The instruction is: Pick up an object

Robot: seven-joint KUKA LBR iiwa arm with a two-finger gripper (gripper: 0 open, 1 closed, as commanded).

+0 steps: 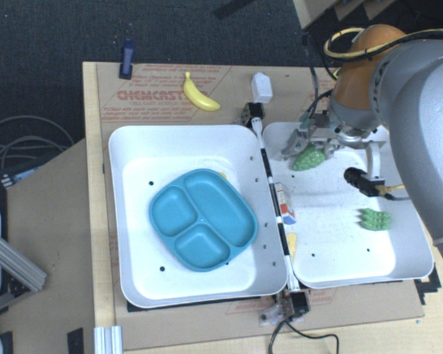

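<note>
The gripper (312,144) is positioned at the far left corner of the right bin (332,245). A green toy (307,158) is found directly beneath it in that corner; contact cannot be confirmed. Whether the gripper is open or closed cannot be told. A second green toy (374,219) is located toward the bin's right side. A blue plate (201,218) is noted left of the bin. A banana (199,94) is noted beyond the bin's far left corner.
</note>
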